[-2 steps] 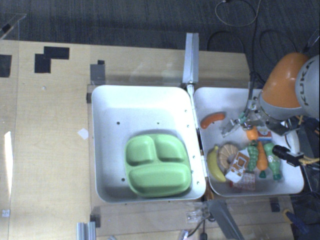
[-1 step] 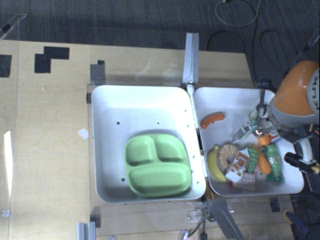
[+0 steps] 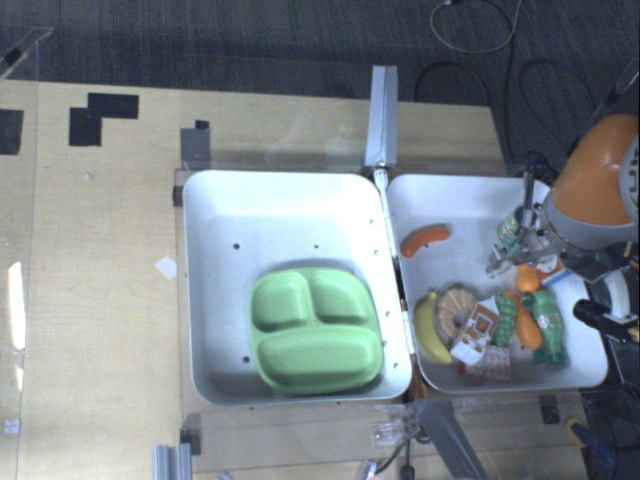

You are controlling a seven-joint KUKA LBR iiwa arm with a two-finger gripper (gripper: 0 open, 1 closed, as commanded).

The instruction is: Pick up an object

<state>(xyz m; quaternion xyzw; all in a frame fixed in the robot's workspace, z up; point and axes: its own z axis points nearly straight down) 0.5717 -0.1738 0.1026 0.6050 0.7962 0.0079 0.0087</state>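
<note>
The right white bin (image 3: 455, 200) holds a heap of toy food. An orange-red sausage (image 3: 425, 238) lies alone near its left wall. Along the front edge lie a yellow banana (image 3: 430, 332), a round brown pastry (image 3: 457, 310), a small printed box (image 3: 478, 330), a carrot (image 3: 525, 330) and a green bottle (image 3: 548, 326). My gripper (image 3: 515, 243) hangs over the bin's right half, just above a small orange object (image 3: 527, 278). Nothing shows between the gripper and the bin floor that I can make out as held.
The left white bin (image 3: 270, 218) carries a green divided plate (image 3: 315, 328) in its front half. A metal post (image 3: 383, 118) stands behind the seam between the bins. The arm's orange band (image 3: 600, 173) overhangs the right bin's right rim. Cables lie on the floor behind.
</note>
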